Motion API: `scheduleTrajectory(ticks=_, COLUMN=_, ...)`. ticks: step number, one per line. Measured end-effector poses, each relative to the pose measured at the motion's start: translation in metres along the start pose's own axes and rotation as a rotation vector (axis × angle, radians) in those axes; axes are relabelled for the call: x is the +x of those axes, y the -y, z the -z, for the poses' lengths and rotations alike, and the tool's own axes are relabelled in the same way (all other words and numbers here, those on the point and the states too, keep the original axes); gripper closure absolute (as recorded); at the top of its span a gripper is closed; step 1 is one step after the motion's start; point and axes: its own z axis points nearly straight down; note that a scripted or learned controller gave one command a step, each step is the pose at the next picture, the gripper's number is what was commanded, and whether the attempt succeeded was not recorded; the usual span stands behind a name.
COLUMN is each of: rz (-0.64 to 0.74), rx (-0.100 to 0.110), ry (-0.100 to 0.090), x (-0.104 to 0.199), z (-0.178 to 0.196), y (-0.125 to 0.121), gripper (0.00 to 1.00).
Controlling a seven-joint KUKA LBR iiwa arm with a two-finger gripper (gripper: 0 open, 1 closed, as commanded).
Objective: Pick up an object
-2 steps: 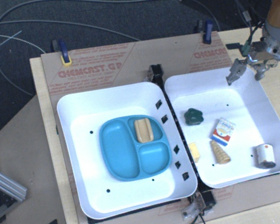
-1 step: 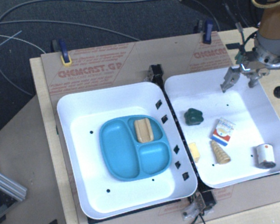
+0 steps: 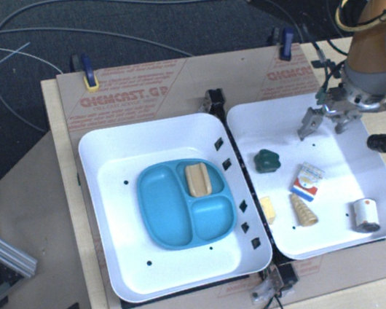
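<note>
My gripper [image 3: 326,123] hangs over the far right part of the right bin [image 3: 269,123], its two fingers spread open with nothing between them. Below and left of it lies a dark green object [image 3: 266,161]. Further toward the front are a red, white and blue packet [image 3: 306,183], a tan cone-shaped piece [image 3: 304,209], a small yellow block [image 3: 268,208] by the bin's left wall, and a white and grey cylinder [image 3: 365,214] at the front right. None of them touches the gripper.
The left bin [image 3: 116,223] holds a blue divided tray [image 3: 160,209] with a tan block [image 3: 197,179] in its upper right compartment. Black clips run along the seam between the bins. Blue clamps [image 3: 89,71] hold the cardboard base at the back.
</note>
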Motion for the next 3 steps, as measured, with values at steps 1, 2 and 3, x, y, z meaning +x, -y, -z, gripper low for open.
scheduleTrajectory(ticks=1, rz=0.000, rx=-0.001, ry=0.000, x=0.001, z=-0.034, y=0.000, gripper=0.00)
scheduleTrajectory(ticks=2, rz=0.001, rx=-0.007, ry=0.002, x=0.001, z=-0.020, y=-0.002, gripper=1.00)
scheduleTrajectory(ticks=3, rz=-0.001, rx=-0.011, ry=0.004, x=-0.001, z=0.032, y=0.007, gripper=1.00)
